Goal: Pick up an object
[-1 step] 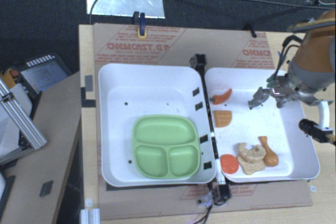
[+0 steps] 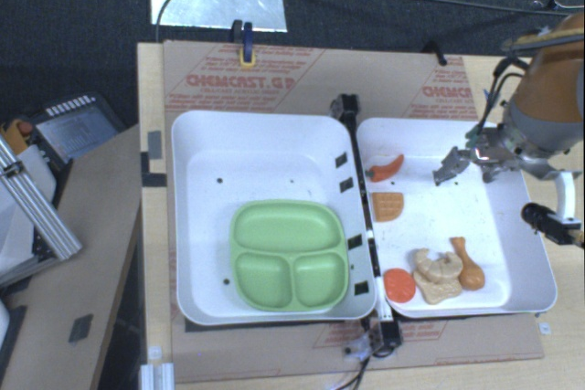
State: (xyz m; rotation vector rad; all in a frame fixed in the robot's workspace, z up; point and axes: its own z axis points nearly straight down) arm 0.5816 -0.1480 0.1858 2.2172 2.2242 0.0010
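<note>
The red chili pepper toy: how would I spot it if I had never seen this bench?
Look at the right-hand white bin, then its far left corner beside the divider. The red chili pepper lies there alone, just above a flat orange waffle-like piece. It is the slim, curved, red-orange one; the round red slice sits at the near edge.

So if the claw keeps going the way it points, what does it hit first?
Probably the red chili pepper: the claw points left across the right bin, roughly toward it. Its height is unclear.

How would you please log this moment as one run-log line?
gripper: over right bin, nothing visibly held | toy food: right bin | green tray: left bin | pick: not yet done
</note>
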